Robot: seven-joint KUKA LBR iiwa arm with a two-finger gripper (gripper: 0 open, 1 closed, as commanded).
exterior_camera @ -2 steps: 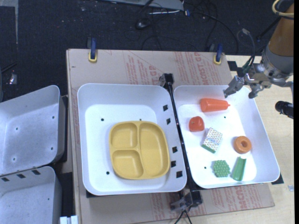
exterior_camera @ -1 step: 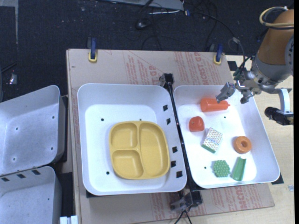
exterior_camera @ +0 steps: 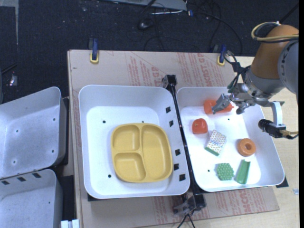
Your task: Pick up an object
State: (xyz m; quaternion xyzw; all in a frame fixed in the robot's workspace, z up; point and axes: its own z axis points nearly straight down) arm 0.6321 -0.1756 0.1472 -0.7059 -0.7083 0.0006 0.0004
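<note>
we see the grey two-finger gripper (exterior_camera: 231, 103) near the right white bin's (exterior_camera: 270, 148) back edge, jaws spread over an orange-red block (exterior_camera: 210, 107).

Gripper (exterior_camera: 231, 104) over orange object (exterior_camera: 209, 107), right bin (exterior_camera: 273, 167)

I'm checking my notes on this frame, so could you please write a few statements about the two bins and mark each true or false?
1. The yellow divided plate lies in the left bin. True.
2. The gripper hangs over the left bin. False: it is over the right bin, at an orange-red object.
3. The orange ring lies on the plate. False: it lies in the right bin.
4. Two green objects lie near the right bin's front edge. True.
</note>
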